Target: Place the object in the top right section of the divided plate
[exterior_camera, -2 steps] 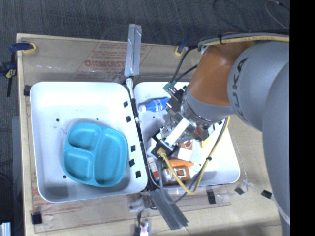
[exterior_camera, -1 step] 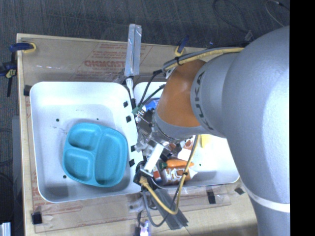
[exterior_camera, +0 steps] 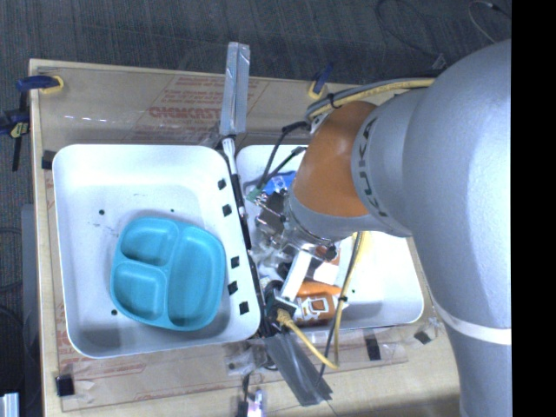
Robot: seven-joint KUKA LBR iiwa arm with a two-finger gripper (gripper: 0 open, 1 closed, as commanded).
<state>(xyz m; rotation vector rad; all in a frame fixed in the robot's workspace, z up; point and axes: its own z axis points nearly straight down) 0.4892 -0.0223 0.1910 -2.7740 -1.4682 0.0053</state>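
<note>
Arm point(exterior_camera: 434, 172) reaches low over right bin point(exterior_camera: 391, 298); left bin point(exterior_camera: 78, 233) holds blue plate point(exterior_camera: 169, 272), unoccupied; gripper point(exterior_camera: 291, 272) above orange object point(exterior_camera: 314, 305) among clutter, finger state cannot be determined.

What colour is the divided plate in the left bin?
Turquoise blue all over, no pattern; the divided plate shows plainly in the camera view.

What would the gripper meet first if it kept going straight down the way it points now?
Probably the orange-and-white object lying in the right bin, just below the gripper; depth is hard to judge from this slanted view.
</note>
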